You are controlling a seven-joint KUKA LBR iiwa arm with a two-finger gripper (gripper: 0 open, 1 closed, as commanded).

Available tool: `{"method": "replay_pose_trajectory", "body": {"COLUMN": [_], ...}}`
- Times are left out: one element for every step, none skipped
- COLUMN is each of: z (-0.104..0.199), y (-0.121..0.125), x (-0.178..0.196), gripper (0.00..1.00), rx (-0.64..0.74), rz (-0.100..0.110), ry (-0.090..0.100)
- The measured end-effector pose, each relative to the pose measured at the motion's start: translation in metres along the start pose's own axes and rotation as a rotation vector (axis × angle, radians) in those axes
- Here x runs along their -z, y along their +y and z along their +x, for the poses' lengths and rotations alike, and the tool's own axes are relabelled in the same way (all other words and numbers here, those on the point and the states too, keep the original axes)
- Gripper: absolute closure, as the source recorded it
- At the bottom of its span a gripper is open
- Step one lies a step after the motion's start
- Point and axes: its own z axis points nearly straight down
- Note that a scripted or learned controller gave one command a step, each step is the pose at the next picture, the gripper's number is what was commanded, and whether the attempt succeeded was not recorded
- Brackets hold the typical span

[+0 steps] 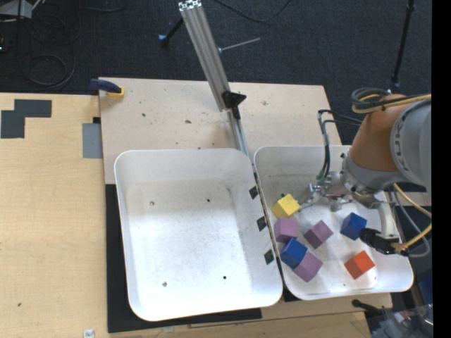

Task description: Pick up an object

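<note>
The right bin holds several small cubes. A yellow cube lies near its left wall, with a purple cube just below it. Further right are another purple cube and a blue cube. Toward the front lie a second blue cube, a third purple cube and an orange-red cube. My gripper hangs low over the bin's middle, to the right of the yellow cube and above the blue and purple ones. I see no cube in it.
The left bin sits beside the right one, with black clips along the shared wall. A slanted aluminium post rises behind the bins. Cables hang near the arm's wrist. A blue-and-yellow clamp lies at the bench's far left corner.
</note>
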Motion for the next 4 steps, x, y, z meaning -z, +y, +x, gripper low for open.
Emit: {"method": "replay_pose_trajectory", "body": {"z": [-0.001,-0.001,0.007,0.006], "y": [0.0,0.001,0.002,0.003], "x": [0.01,0.053,0.099,0.124], "gripper": [1.0,1.0,1.0,1.0], "rx": [-0.004,0.001,0.007,0.007], "rz": [0.0,-0.004,-0.004,-0.002], "ry": [0.001,0.0,0.0,0.0]}}
